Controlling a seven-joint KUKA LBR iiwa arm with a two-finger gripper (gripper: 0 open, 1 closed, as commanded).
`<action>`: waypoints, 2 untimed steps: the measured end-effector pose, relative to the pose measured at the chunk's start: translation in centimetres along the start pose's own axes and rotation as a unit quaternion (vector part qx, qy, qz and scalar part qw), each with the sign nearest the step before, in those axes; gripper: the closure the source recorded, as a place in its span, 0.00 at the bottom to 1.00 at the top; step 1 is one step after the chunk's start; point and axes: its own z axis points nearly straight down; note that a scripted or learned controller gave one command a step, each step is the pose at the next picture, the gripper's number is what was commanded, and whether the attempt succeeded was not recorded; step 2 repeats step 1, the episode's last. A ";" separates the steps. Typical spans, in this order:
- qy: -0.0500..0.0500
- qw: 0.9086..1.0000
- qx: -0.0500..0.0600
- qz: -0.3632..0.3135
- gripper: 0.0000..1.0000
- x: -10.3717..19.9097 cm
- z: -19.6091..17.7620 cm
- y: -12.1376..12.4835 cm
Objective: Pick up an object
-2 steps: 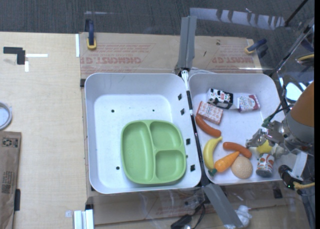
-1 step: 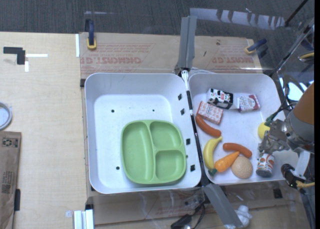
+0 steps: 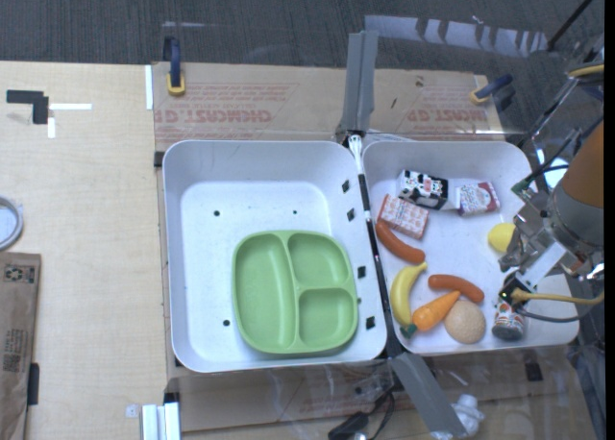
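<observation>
The lemon (image 3: 501, 236) lies just beside the pincer (image 3: 517, 259), toward the view's left and slightly farther back, round with no long axis to match, so likely the nearest pick; whether the pincer stands apart or together I cannot tell.

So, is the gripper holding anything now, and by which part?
It cannot be told. The gripper hangs over the right bin, between the lemon and the small can; the view does not show a hold on either.
</observation>
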 end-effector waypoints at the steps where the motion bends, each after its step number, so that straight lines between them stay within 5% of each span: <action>1: -0.001 0.992 0.001 0.129 1.00 1.5 -0.9 -4.1; 2: -0.001 0.992 0.001 0.129 1.00 1.5 -0.9 -4.1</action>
